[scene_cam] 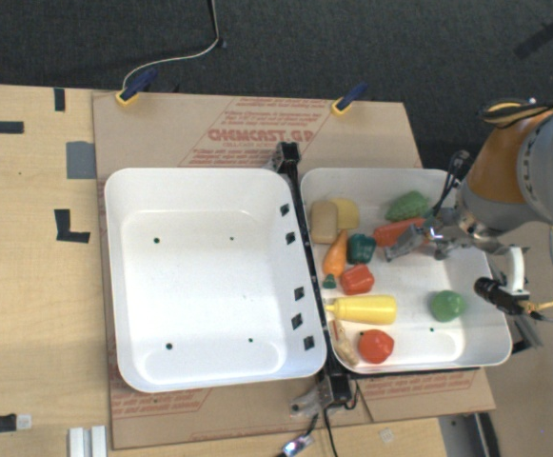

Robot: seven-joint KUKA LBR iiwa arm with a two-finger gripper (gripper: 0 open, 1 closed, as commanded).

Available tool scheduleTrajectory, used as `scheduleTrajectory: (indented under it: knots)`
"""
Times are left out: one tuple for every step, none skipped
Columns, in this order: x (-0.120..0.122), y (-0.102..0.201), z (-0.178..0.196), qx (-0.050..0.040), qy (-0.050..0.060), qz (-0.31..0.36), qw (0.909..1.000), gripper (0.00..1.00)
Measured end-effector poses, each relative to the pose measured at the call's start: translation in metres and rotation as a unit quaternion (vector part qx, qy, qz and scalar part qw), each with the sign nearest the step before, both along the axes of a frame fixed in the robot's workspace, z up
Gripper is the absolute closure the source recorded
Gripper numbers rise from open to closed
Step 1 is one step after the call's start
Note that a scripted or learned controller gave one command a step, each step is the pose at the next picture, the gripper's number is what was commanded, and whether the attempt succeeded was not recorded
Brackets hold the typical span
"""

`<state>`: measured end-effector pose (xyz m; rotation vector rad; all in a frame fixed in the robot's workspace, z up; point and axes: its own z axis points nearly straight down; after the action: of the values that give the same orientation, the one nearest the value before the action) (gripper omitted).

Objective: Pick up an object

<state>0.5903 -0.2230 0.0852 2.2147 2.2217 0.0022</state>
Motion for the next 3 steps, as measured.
scheduleTrajectory:
  knots:
    - [0.044,0.089,0.000,-0.0010,-0.001,0.002,1.0000,0.00]
    - [0.071,0.124,-0.003,0.0015,0.007,0.001,1.0000,0.00]
    - [0.074,0.127,-0.003,0.0000,0.011,-0.002,0.9999,0.00]
